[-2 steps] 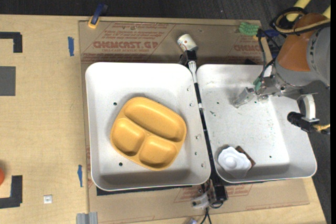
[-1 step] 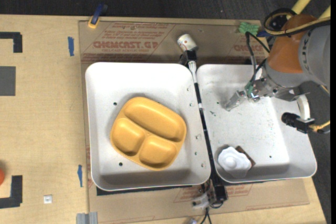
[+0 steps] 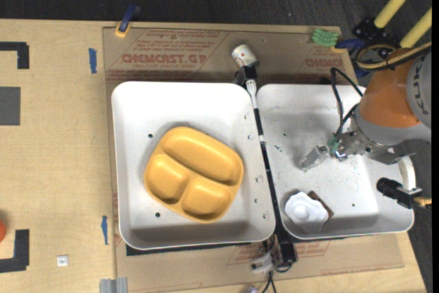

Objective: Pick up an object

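— Near the front edge of the right bin (image 3: 384,219) sits a small white lidded cup (image 3: 306,208) on a brown scrap; the yellow divided tray (image 3: 194,172) lies in the left bin (image 3: 130,147).

— And the tool (image 3: 317,156)?

— Low over the right bin's middle, apart from the cup; open or closed, I cannot tell.

— Handling?

— The cup looks light, rigid and slick; I'd pinch across its sides. The tray's rim is the only hold.

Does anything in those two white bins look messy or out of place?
Mostly tidy. The yellow divided tray sits askew in the left bin. In the right bin, a white object lies on a brown piece near the front edge, with small dark specks scattered around.
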You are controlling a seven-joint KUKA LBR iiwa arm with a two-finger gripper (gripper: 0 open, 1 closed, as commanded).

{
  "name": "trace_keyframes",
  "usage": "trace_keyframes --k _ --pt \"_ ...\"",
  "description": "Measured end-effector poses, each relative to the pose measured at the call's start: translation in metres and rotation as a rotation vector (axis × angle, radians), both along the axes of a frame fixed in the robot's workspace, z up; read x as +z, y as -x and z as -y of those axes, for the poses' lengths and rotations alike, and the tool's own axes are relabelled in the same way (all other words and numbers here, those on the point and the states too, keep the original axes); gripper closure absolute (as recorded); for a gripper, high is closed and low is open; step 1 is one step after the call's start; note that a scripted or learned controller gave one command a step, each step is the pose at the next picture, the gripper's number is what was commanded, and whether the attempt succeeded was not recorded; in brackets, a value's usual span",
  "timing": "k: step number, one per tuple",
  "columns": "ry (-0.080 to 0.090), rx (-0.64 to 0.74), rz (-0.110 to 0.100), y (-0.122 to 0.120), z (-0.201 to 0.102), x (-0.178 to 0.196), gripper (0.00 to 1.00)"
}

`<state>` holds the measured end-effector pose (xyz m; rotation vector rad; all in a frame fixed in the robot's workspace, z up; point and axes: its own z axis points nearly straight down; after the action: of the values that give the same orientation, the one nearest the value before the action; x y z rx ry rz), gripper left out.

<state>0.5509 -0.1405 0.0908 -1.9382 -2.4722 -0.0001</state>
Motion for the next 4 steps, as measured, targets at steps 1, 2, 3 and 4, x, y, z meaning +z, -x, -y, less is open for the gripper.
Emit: trace_keyframes --k 1,2,3,4 --pt "-0.007 0.007 0.001 -0.022 0.054 -0.005 0.00" --pt "0.001 0.065 0.005 -0.074 0.032 0.042 0.00" --pt "-0.015 0.295 0.004 -0.076 0.072 -0.005 0.00" --pt "0.002 0.348 0.006 -0.117 0.042 0.054 0.00"
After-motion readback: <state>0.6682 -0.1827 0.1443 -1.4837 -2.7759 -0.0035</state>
